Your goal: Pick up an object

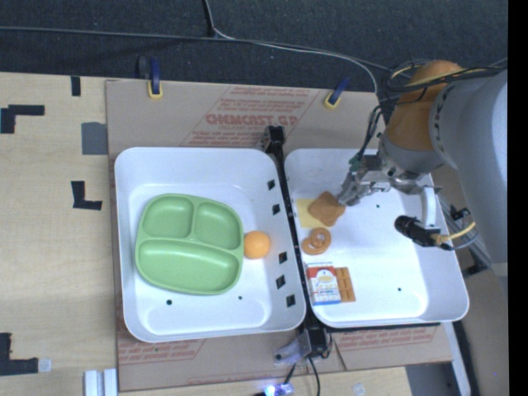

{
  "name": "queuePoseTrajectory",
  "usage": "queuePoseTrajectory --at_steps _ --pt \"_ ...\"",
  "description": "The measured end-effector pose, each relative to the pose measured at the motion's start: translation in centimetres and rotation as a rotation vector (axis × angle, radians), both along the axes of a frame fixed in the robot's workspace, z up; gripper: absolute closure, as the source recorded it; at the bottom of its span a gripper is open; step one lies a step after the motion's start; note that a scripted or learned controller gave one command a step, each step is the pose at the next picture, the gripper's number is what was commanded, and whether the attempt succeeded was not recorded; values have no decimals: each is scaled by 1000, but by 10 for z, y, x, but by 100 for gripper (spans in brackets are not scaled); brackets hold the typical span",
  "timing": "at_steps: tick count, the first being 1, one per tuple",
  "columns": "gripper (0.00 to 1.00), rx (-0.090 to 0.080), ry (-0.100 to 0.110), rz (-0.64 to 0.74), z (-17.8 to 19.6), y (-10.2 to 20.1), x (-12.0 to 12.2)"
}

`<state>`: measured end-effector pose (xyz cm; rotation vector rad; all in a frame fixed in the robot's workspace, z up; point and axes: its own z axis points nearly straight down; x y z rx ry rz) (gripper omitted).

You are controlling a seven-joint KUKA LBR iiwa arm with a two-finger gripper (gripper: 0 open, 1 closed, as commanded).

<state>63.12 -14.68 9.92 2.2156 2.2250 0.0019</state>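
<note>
We cannot make out much of the arm (462,130): its grey bulk runs off the right edge of the view, and the orange band above the wrist covers part of the right bin's (412,304) far rim. The gripper (356,190) itself is small, dark and blurred against the white floor of that bin, so we cannot tell how far apart its fingers stand or whether anything sits between them. Its tip lies just beside the right end of a brown, bread-like piece (327,209), perhaps touching it, though the contact is too fine to judge.

That brown piece is a tan wedge lying tilted, resting partly on a flat pale-yellow slice (304,213) whose left edge is near the divider between the bins. Just in front of the brown piece lies a small pretzel-shaped item (316,242), light brown with holes. Further towards the near rim of the right bin lies a small flat packet (330,285), white and orange with print too small to read.

In the left bin (132,172) a green divided plate (190,243) with three compartments lies flat, and a small orange ball (256,244) sits just beside its right edge, touching or nearly so. Black clips (280,213) run along the wall shared by the bins.
</note>
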Motion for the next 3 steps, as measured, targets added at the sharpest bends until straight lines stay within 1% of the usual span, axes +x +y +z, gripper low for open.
queuePoseTrajectory --at_steps 1,2,3 --pt "100 -1 -3 -2 64 -1 2" --pt "100 -1 3 -3 122 -4 -1" --pt "100 0 -2 -2 169 3 6"
